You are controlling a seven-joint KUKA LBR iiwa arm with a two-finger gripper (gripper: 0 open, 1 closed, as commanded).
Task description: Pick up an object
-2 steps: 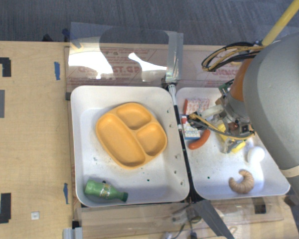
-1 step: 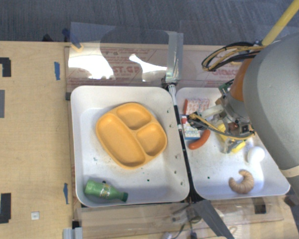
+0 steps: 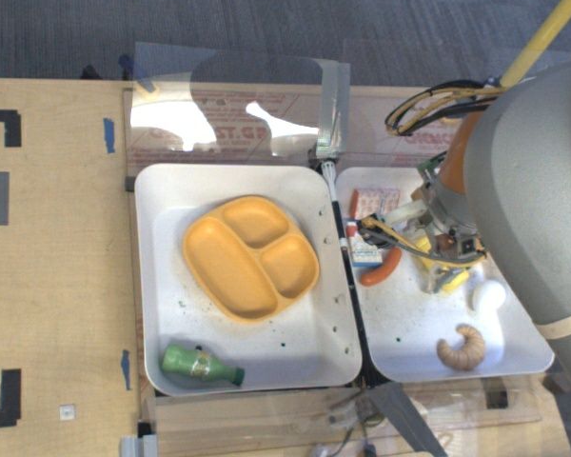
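Observation:
My gripper hangs low over the middle of the right bin, under the grey arm that reaches in from the right. It is directly above a yellow object, which it partly hides. A red sausage lies just left of it, beside a small red and white box. Near the bin's right side sit a white egg and, in front of it, a tan croissant.
The left bin holds an orange divided plate in its middle and a green bottle lying in its front left corner. A raised divider separates the two bins. Yellow and black cables loop above the wrist.

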